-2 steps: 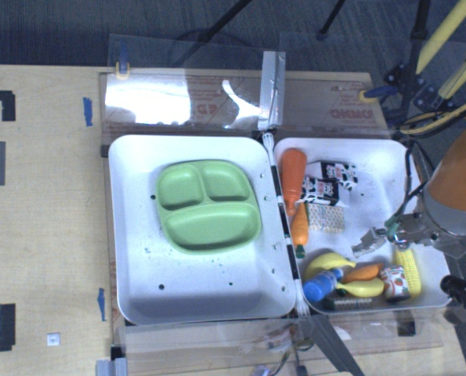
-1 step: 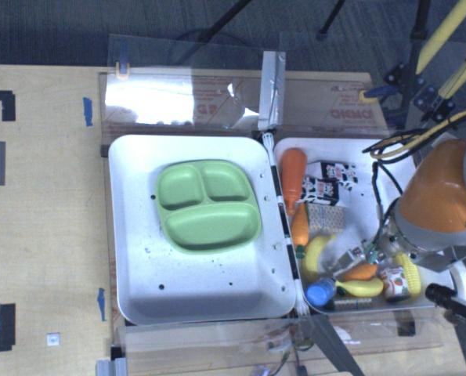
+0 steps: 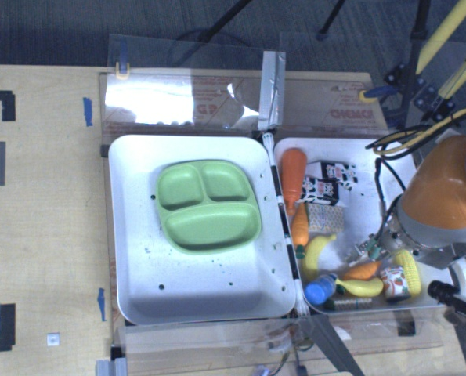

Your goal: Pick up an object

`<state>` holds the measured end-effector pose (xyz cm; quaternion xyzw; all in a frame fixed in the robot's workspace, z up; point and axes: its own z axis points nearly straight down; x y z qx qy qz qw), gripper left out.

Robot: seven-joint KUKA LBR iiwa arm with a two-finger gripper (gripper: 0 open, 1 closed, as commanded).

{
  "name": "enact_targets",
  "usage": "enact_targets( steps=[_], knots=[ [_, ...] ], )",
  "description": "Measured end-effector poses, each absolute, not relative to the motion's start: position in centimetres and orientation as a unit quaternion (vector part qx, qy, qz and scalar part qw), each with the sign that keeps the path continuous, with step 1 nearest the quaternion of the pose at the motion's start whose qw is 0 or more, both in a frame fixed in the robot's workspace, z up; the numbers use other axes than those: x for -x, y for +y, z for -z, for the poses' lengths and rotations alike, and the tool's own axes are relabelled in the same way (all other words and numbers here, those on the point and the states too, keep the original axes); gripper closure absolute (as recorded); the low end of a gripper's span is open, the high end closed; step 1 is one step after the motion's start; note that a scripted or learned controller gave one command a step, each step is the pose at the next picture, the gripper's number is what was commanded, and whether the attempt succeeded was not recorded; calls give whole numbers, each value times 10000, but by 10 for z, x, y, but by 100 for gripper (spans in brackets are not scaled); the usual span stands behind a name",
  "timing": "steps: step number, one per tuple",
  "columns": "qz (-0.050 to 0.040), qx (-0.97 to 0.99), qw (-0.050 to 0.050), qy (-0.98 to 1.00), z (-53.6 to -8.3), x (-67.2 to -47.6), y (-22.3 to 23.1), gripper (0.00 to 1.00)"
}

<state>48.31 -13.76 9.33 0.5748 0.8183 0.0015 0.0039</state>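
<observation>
Arm in from the right, orange band (image 3: 446,185) hanging over the right bin (image 3: 358,149). Gripper (image 3: 371,249) low among the clutter at that bin's near end; whether it is wide or narrow I cannot tell from here.

Candidate objects crowd together: long carrot (image 3: 294,172) along the divider, yellow banana (image 3: 317,251), corn cob (image 3: 410,268), blue cap (image 3: 319,291), black-and-white patterned box (image 3: 327,182) further back. Nothing visibly gripped.

Left bin (image 3: 131,233) carries a green divided plate (image 3: 207,204), well apart from the arm. Packed toys probably make a clean grasp awkward.
</observation>
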Motion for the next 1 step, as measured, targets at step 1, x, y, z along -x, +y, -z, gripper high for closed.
enact_targets(
  steps=[1],
  knots=[
    [3,-4386,21,8987,-228,-545,-217,100]
  ],
)
